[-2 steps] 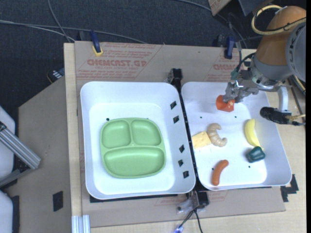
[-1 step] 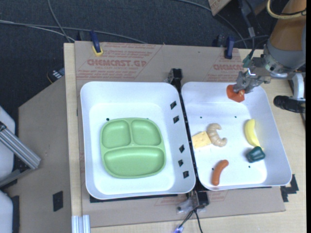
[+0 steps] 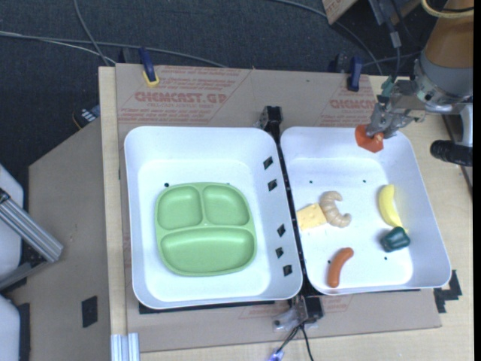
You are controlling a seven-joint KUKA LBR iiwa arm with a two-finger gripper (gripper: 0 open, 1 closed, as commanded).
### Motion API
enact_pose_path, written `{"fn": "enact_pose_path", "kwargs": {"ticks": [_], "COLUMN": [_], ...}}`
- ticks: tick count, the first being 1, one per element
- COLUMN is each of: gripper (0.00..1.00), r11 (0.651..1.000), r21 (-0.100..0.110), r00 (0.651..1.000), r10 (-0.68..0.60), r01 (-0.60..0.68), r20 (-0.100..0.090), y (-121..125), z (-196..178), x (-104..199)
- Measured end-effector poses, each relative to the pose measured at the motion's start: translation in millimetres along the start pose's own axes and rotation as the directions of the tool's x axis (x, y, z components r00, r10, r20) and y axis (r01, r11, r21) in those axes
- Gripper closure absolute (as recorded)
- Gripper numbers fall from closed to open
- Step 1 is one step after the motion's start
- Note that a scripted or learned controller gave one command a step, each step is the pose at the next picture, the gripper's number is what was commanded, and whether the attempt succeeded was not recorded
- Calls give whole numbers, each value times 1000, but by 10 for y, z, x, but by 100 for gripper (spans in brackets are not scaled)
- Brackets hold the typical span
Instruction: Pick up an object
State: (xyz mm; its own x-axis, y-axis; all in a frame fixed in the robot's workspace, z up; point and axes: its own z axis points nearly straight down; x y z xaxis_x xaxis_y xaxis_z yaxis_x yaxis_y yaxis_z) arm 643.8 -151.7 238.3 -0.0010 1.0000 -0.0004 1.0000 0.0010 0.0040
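The arm reaches in from three o'clock, and its claw hangs over the twelve-to-one o'clock corner of the right-hand shallow white bin. A small red-orange rounded object sits right at the fingertips, touching or just below them at about seven o'clock from the claw. It looks pinched between the fingers, with the claw closed down narrowly on it, though the view is small and I cannot tell whether the piece is lifted clear of the bin rim or resting on it.

The other candidates lie lower in the same bin. A yellow banana-shaped toy is at six o'clock from the claw, its long axis running roughly twelve to six. A dark green blocky piece lies just beyond it. A tan curled pretzel-like piece touches a pale yellow wedge toward seven o'clock, and a red-orange sausage-shaped toy lies near the six o'clock wall, slanted from one to seven.

The left-hand white bin holds a light green divided plastic plate, well apart from the claw.

My judgement is that the grasp is made and a straight lift is what remains; a shallow pinch could slip.
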Motion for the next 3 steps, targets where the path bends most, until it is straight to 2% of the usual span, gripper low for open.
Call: {"fn": "enact_pose_path", "kwargs": {"ticks": [1,3], "gripper": [100,100], "r11": [1000,1000], "r21": [7,6], "r00": [1000,1000], "r10": [-5,-5], "r01": [5,5], "r20": [-4,-4], "y": [-75,-166], "z": [95,40], "x": [592,1559]}}
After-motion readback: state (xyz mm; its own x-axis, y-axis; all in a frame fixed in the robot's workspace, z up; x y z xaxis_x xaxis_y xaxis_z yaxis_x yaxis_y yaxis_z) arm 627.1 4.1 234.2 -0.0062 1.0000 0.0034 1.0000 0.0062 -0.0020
